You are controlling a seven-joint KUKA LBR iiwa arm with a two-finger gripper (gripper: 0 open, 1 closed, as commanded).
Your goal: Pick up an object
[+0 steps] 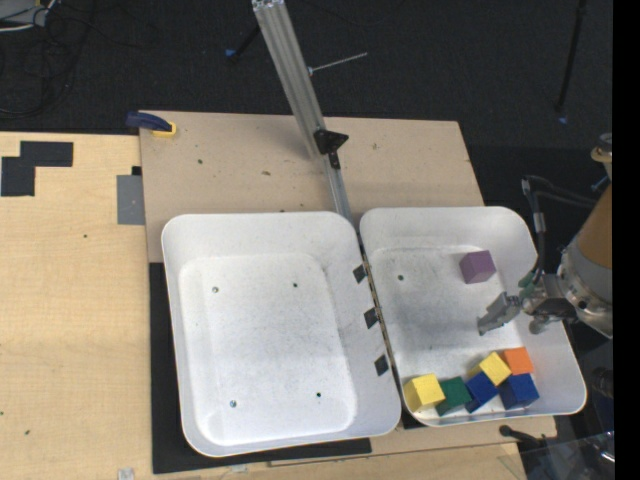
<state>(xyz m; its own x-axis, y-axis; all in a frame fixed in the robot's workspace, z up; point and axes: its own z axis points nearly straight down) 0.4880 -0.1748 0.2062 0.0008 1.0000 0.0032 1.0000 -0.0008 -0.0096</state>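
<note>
Gripper (510, 310) hovered over right bin (440, 230), jaws spread, nothing between them; purple cube (477, 265) near, blocks (478, 380) below.

Two bins side by side; blocks (478, 383) clustered in right bin (440, 238) near corner, one block (477, 265) apart behind.

Pale wooden worktop (240, 163): matt, faint grain, few dark specks. Two shallow white plastic bins, left (200, 243) and right (400, 228): smooth, slight sheen, floors dusted with grey scuffing. Ribbed silver metal rail (290, 63): brushed, dull shine. Small coloured cubes (480, 383) and lilac cube (477, 265): smooth, matt. Grey metal pincer (515, 308): dull, unpolished.
</note>
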